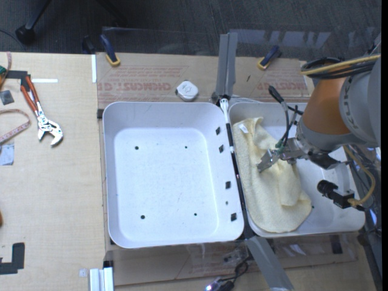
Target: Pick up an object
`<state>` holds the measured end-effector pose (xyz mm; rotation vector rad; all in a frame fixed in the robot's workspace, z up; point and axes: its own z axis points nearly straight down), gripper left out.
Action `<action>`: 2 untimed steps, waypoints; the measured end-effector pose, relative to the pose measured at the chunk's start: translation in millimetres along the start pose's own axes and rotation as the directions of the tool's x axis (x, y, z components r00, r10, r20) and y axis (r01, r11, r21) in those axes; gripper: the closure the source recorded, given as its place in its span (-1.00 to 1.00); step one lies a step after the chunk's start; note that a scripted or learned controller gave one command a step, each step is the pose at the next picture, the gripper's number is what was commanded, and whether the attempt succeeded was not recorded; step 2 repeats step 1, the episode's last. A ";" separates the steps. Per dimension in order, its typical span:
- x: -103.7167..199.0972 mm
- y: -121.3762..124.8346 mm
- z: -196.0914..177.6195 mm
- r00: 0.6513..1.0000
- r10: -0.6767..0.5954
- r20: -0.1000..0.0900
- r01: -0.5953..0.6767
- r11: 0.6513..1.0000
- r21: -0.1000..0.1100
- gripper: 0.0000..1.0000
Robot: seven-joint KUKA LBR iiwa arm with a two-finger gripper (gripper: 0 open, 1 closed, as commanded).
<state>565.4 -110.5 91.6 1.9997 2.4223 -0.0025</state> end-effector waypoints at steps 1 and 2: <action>-0.2 -0.2 -8.6 1.000 -0.003 0.001 0.003 1.000 0.001 1.00; -0.2 -0.2 -8.6 1.000 -0.003 0.001 0.003 1.000 0.001 1.00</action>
